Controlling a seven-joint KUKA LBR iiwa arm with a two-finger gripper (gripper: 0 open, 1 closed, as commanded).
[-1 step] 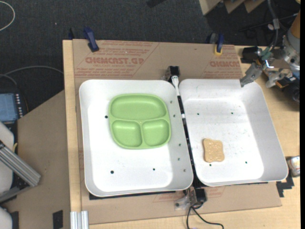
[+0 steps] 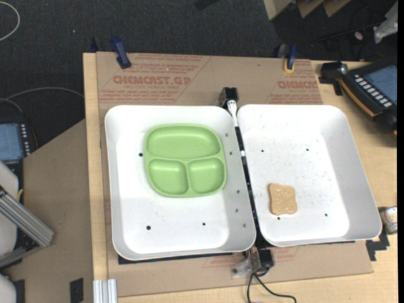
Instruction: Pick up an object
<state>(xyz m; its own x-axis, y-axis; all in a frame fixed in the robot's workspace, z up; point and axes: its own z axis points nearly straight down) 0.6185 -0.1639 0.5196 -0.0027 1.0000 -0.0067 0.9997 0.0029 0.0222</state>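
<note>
Robot body colours, shapes, cables, markings: cannot tell here.

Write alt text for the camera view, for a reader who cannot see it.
Two shallow white bins sit side by side on a bench: the left bin holds a green divided plate with three compartments, and the right bin holds a tan slice of toast near its front.
</note>
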